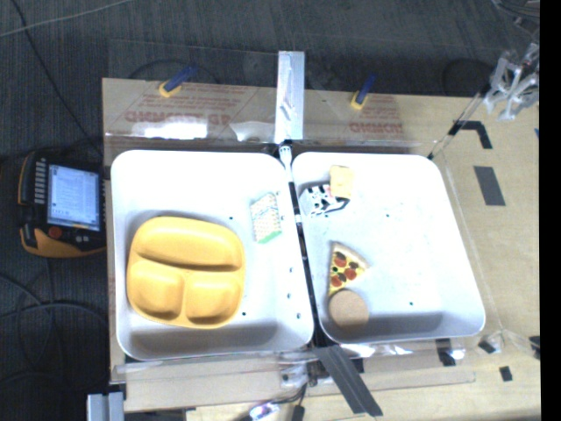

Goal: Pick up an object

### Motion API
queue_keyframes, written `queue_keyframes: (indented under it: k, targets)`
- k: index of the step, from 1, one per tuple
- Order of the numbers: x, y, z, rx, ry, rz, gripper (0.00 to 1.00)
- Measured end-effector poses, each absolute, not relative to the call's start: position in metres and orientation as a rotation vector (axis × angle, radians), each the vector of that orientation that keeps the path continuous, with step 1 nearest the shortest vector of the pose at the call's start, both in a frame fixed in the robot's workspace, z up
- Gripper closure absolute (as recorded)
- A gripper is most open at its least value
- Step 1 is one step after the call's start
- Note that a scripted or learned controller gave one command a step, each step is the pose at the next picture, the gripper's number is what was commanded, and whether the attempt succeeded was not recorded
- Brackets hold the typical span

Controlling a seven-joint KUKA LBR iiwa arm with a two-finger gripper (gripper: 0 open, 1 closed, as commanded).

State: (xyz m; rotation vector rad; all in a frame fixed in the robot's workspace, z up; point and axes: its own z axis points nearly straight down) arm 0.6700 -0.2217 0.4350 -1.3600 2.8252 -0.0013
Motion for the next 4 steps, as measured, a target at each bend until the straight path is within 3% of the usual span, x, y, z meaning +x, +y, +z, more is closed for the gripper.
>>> queue_keyframes:
  k: [4]
  targets:
    - [0.6699,-0.2212,0.4342,-2.473,1.927,0.001,1.0]
